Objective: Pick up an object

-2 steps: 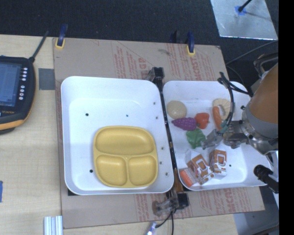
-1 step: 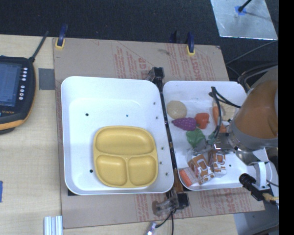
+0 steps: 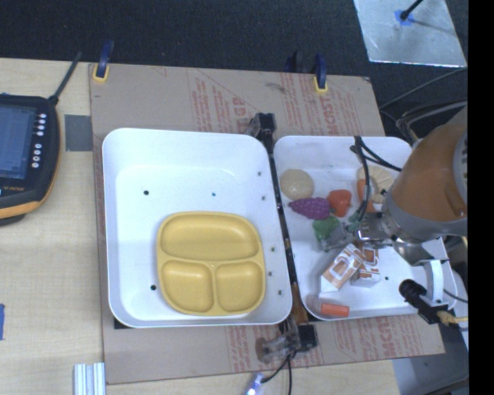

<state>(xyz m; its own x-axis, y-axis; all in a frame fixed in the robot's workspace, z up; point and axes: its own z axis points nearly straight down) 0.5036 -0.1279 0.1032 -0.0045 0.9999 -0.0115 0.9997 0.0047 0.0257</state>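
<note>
The right bin [image 3: 313, 151] holds a heap of toy food: a beige round piece [image 3: 296, 183], a purple piece [image 3: 310, 208], a red-orange piece [image 3: 339, 202], a green piece [image 3: 324, 230], an orange-and-white carton [image 3: 342, 269] and a small carrot [image 3: 335, 309]. A tan piece [image 3: 377, 175] lies partly hidden under the arm. My gripper [image 3: 354, 235] is low in this bin, between the green piece and the carton. Its tip is dark and blurred against the items, and I see nothing clearly held.
The left bin [image 3: 140, 163] holds a yellow divided plate [image 3: 211, 262]. A tablet-like pendant [image 3: 12, 155] lies on the bench at far left. The arm's orange band [image 3: 432, 179] covers the right bin's right side. Cables cross near the bin's top right.
</note>
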